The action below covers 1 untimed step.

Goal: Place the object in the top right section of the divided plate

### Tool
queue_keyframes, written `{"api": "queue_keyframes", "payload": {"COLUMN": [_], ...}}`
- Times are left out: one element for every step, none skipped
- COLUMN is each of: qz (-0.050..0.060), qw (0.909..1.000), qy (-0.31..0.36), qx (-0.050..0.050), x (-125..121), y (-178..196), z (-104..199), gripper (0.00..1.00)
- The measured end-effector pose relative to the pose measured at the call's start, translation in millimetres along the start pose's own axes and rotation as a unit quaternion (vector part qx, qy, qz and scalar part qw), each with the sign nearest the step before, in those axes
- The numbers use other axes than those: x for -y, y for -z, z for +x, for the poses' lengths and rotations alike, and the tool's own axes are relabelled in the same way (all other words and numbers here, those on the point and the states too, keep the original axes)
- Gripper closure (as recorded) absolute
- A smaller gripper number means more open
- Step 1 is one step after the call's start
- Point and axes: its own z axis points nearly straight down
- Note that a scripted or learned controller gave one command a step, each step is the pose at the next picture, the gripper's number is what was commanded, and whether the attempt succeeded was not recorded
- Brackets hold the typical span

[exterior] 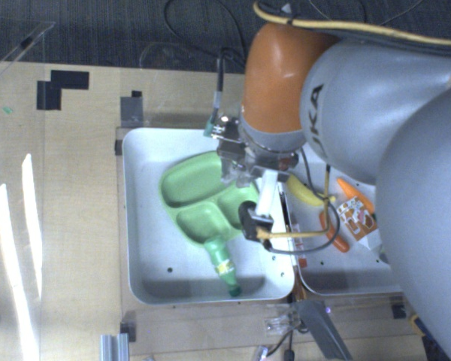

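Looming closest to the lens, the grey arm [391, 119] with its orange band [282, 74] covers much of the right half of the view and hides most of what its wrist carries. Below that band the end effector [244, 173] hangs over the right side of the green divided plate [192, 183], which lies in the left white bin [139, 224]; whether it is wide, narrow, or carrying anything cannot be told, since the wrist housing and cabling sit in front of it. Outward from there, a green bottle [222, 263] lies on its side just off the plate's near edge, its cap pointing toward the bin's front wall, apparently touching the plate rim. Across the divider, the right white bin [338, 280] holds a yellow banana-like piece [307, 192] and an orange packet [355, 210] with a printed panel too small to read. Judging by the pose, the step in hand is either the set-down over the plate's upper right section or an approach to it; no object can be seen lying in that section. The next move calls for confirming something is held, then lowering squarely inside the compartment walls before releasing. Only the letters "KA" on the arm's grey shell are legible. The wooden counter [52, 201] stretches away to the left.
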Motion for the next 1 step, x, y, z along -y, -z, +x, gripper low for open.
{"api": "queue_keyframes", "payload": {"qz": [-0.001], "qw": [0.999], "qy": [0.045], "qx": [0.001], "x": [-18.9], "y": [17.1], "z": [8.7], "gripper": [1.0]}}
